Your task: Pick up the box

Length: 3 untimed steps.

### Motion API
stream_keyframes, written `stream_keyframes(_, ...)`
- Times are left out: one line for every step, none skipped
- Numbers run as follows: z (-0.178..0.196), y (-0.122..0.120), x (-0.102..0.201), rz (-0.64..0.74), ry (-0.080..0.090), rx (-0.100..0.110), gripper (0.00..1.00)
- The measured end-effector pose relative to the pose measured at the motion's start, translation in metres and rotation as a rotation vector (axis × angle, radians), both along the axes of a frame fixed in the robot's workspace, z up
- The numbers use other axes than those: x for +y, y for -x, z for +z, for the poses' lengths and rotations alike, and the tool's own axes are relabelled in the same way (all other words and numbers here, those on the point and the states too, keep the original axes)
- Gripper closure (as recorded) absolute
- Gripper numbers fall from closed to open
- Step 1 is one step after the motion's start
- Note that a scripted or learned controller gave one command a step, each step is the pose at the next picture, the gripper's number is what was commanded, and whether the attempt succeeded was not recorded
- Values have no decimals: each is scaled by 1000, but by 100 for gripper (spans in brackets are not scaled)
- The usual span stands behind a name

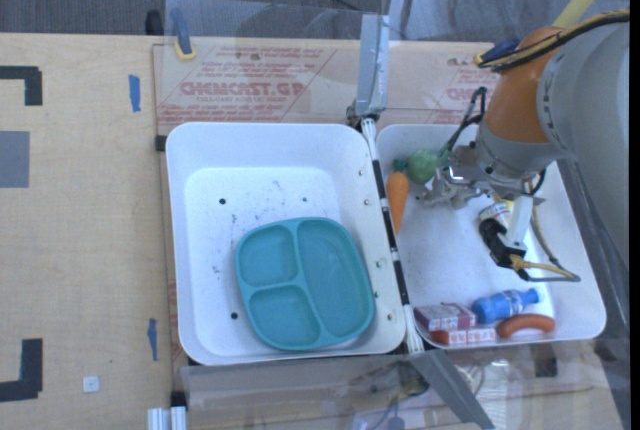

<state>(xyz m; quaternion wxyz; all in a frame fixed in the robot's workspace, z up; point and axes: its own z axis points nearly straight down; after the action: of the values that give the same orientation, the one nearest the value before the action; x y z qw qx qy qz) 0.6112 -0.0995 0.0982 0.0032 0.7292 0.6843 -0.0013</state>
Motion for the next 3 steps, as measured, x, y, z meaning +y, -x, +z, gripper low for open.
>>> stream_keyframes(46,2,-64,-152,-26,11,100)
stream_keyframes(87,-10,49,-92,-6,0,100)
stream_keyframes(87,-9,49,-93,-5,1,0)
